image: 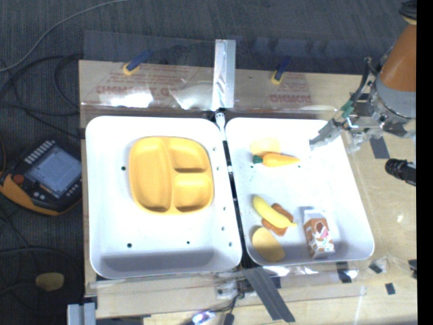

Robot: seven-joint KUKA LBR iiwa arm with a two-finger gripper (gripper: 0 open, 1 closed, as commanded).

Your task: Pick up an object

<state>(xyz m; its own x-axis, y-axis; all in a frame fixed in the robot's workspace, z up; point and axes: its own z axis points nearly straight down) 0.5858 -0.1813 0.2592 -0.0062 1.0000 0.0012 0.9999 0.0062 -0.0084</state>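
Looking down on the surface, you see the end effector (338,128) poised over the far right corner of the right bin (352,181), its fingers spread apart with nothing between them. The nearest candidate for the pick is the toy carrot (277,159), which lies to the left of the end effector and slightly nearer to you, in the far half of that bin; its long axis runs left to right, green top at the left end. Just beyond it, touching or nearly so, sits a pale yellow piece (265,145). In the near half of the same bin you find a banana-like wedge (269,212) lying on a diagonal, a reddish piece (283,215) tucked against it, a round yellow disc (268,244) just nearer, and a small brown carton (318,234) to their right, tilted. The left bin (108,235) holds a yellow divided tray (170,173) with three compartments, each bare. Judged from this layout, the coming move is a short leftward reach and descent, with the fingers set across the carrot's narrow width.
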